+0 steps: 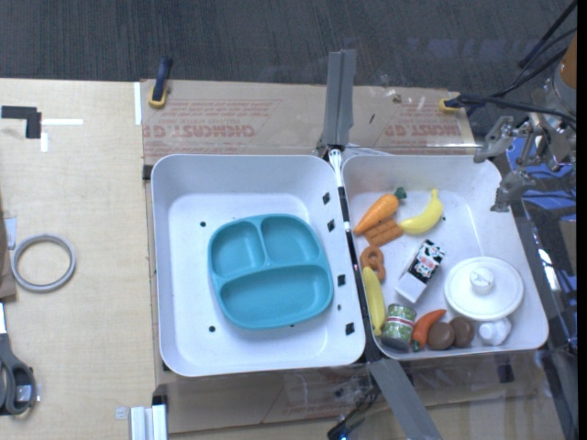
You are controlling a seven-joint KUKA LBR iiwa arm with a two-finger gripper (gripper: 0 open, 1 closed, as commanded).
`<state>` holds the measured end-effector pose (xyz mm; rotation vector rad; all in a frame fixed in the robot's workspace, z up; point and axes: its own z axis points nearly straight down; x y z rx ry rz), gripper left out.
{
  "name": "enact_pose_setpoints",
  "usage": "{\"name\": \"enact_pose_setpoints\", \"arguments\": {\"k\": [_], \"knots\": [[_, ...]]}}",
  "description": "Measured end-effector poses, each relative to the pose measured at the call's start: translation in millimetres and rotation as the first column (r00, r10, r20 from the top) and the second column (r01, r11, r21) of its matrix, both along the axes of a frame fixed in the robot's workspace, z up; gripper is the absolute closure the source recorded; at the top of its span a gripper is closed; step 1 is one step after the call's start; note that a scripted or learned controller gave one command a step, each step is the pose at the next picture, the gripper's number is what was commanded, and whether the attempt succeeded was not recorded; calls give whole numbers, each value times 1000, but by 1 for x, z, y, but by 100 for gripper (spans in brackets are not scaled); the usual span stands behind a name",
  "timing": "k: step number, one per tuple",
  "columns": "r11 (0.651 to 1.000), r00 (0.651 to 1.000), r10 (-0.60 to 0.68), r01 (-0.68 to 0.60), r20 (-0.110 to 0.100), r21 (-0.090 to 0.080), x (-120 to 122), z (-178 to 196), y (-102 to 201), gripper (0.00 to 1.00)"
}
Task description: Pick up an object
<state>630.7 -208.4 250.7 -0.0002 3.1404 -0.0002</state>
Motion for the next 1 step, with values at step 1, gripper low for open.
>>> {"name": "enact_pose_setpoints", "arguments": {"k": [1], "knots": [[999, 999, 46, -46, 2, -1, 12, -159, 44, 0]]}}
